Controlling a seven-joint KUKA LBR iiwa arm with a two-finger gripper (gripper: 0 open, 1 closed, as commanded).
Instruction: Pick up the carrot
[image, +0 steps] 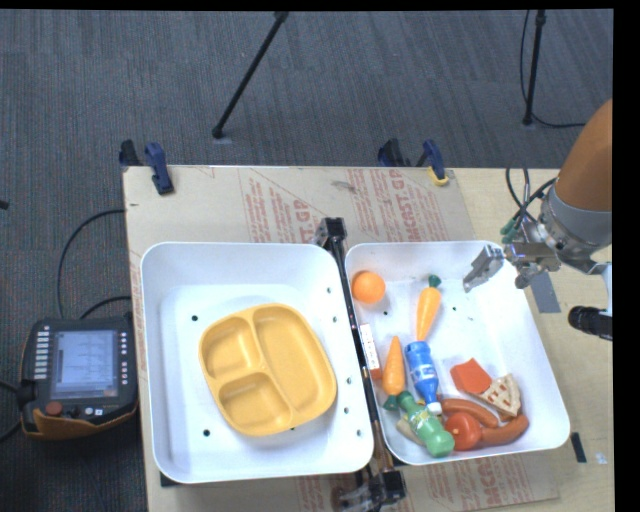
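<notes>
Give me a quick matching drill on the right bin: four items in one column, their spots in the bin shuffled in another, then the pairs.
Items:
1. orange ball
2. blue bottle
3. green bottle
4. gripper

Places:
A. near edge of the right bin, beside the sausages
B. far left corner of the bin
C. over the bin's far right corner
D. middle of the bin, between two carrots

Pairs: 1-B, 2-D, 3-A, 4-C
</notes>
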